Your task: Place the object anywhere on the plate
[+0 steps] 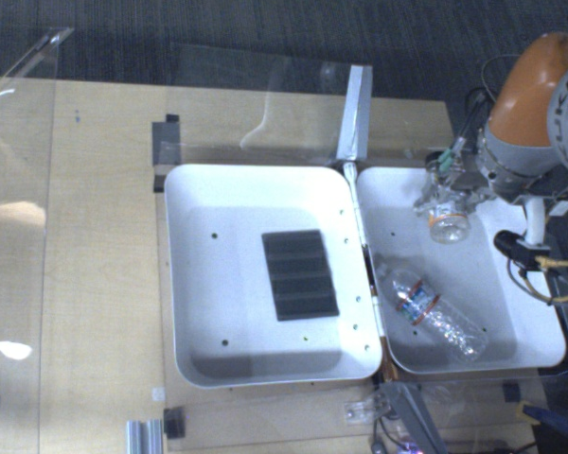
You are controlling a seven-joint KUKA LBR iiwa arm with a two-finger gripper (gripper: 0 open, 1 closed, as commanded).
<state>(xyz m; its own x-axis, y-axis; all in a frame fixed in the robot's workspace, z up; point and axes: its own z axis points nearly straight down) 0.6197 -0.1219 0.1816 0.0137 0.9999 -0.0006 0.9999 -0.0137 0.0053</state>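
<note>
1 light wooden bench (85,301), bearing 2 shallow white bins side by side.

Left bin (218,282): holds 1 dark ribbed rectangular plate (301,274), lying flat near the bin's middle, slightly skewed to the walls. Nothing resting on the plate.

Right bin (516,291): holds 1 clear plastic bottle (434,312), lying on its side in the lower half, running diagonally from upper left to lower right, with a small coloured label towards its upper-left end. Taken as the task's object. Not touching the plate; separated from it by both bins' adjoining walls.

Arm (540,74): reaching in from the right, orange band above the wrist, hanging over the far part of the right bin.

Gripper (448,211): over the upper part of the right bin, apart from the bottle. Open or closed: cannot tell, since glare and clear parts blur together there. Some round transparent shape just under it, not identifiable.

Handling judgement: probably empty, so very light; thin-walled and crushable, looks already dented; smooth and prone to roll or slip. Best taken across the narrow width of the body near the label, squeezing gently. Likely to skid or spring away under an off-centre pinch. Placement not yet done.
</note>
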